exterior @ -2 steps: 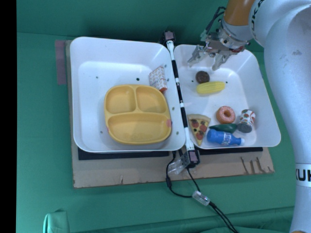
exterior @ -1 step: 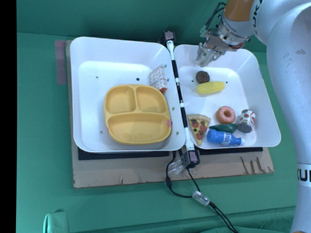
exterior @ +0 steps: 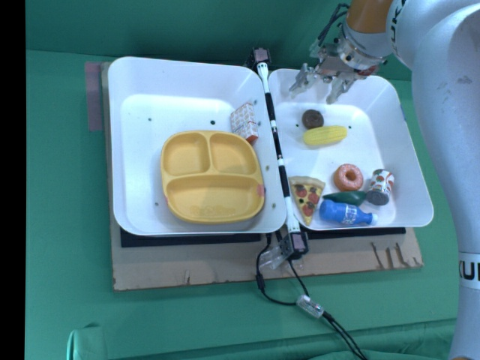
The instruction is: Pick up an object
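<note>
Corn (exterior: 325, 135) and chocolate doughnut (exterior: 313, 118) lie just below the tool (exterior: 321, 85) — fingers spread wide, holding nothing — so descend straight, centred on one only.

- A green cloth (exterior: 67, 201) covers the bench and runs up behind it as a backdrop.
- A brown cardboard sheet (exterior: 187, 265) lies flat on the cloth.
- A black mat (exterior: 195, 239) sits on the cardboard.
- A black cable (exterior: 330, 325) trails toward the lower right.
- The light is even and bright.
</note>
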Robot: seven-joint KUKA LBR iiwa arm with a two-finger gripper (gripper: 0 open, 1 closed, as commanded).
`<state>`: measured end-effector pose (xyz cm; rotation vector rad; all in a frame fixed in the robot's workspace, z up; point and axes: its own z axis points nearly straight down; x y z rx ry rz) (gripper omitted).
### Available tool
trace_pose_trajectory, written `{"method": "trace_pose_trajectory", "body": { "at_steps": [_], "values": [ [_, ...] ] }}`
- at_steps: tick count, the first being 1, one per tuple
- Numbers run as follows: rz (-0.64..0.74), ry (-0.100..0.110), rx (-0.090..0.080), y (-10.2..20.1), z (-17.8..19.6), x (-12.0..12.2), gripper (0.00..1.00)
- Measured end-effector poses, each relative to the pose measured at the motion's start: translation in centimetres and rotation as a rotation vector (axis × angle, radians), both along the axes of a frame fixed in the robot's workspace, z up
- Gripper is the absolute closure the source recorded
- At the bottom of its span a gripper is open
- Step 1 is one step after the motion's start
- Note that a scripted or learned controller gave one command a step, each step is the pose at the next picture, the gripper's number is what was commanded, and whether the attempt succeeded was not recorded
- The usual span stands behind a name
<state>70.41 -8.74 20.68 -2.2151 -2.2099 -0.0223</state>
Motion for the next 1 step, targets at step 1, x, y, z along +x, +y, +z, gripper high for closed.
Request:
{"method": "trace_pose_trajectory", "body": {
  "at_steps": [1],
  "values": [
    [0.008, 0.004, -0.003, -0.94, -1.35, -0.08, 0.0]
  ]
}}
